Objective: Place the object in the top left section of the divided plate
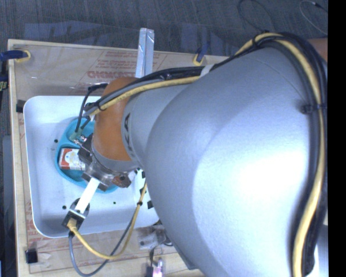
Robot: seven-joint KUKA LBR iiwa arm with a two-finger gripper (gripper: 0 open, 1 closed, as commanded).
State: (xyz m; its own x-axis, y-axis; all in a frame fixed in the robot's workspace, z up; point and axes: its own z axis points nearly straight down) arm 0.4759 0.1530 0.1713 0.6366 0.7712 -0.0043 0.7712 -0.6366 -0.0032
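Your landmark is the blue divided plate (pixel 69 175), sitting in the left part of the white bin (pixel 37 131). Most of the plate is hidden under the wrist. You only get a crescent of blue rim on its left side, plus a bit at the upper edge.

The object (pixel 71 159), a small red and white item with some orange, lies on the plate's visible left part, just beside the blue rim. Which compartment that is, you cannot tell: no dividers show. So whether it is already in the top left section is open.

The gripper (pixel 86 154) hangs directly over the plate, to the right of the object and right next to it. The orange band and the grey arm cover the tool, so whether it is apart, together or clamped on anything cannot be told. The object is not seen held.

Key relation: the object lies left of the wrist, toward the plate's left rim. Its long axis looks roughly up-down along the rim, but it is too small to be sure. Only one arm here, so no choice of hand.
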